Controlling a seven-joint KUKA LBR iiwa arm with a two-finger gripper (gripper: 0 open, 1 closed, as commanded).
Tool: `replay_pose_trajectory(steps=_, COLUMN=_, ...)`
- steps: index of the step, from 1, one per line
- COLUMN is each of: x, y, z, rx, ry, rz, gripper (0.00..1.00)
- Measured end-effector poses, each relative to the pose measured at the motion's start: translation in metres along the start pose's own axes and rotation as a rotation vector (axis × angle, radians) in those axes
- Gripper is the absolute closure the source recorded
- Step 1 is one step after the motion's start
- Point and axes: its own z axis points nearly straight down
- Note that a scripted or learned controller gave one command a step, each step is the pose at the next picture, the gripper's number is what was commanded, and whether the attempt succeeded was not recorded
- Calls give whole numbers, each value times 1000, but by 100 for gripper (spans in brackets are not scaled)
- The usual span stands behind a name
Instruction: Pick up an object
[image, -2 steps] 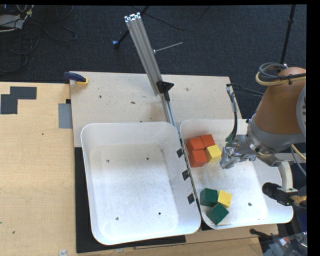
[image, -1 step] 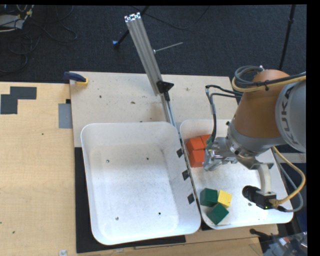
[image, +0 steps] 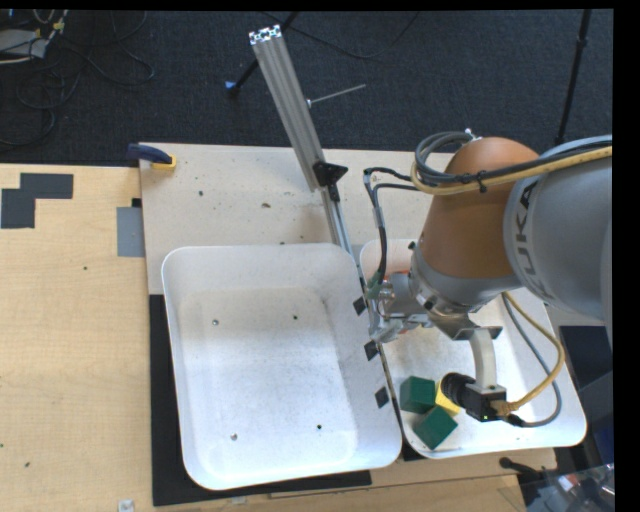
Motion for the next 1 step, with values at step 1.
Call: replay_pose_trajectory(steps=1, x=55, y=18, z=11, rx=-1, ry=-2, rz=1, gripper=100)
